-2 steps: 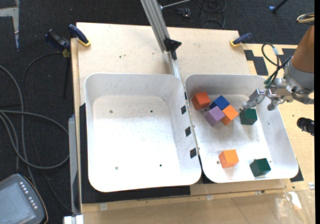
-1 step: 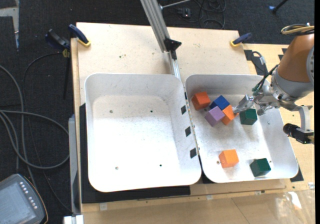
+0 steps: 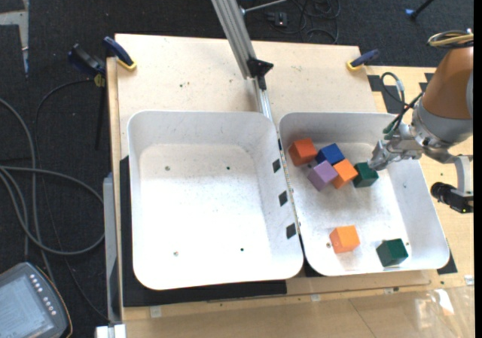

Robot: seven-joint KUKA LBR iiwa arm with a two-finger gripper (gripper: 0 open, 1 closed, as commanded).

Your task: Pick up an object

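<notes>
The robot's grey two-finger gripper (image 3: 379, 159) hovers touching a small dark green cube (image 3: 366, 175) in the right white bin (image 3: 422, 212); finger state unclear.

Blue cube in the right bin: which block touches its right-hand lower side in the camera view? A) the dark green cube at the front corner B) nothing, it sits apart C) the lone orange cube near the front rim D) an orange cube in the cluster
D: the blue cube sits in the cluster with an orange cube pressed against its lower right, purple cube below it.
</notes>
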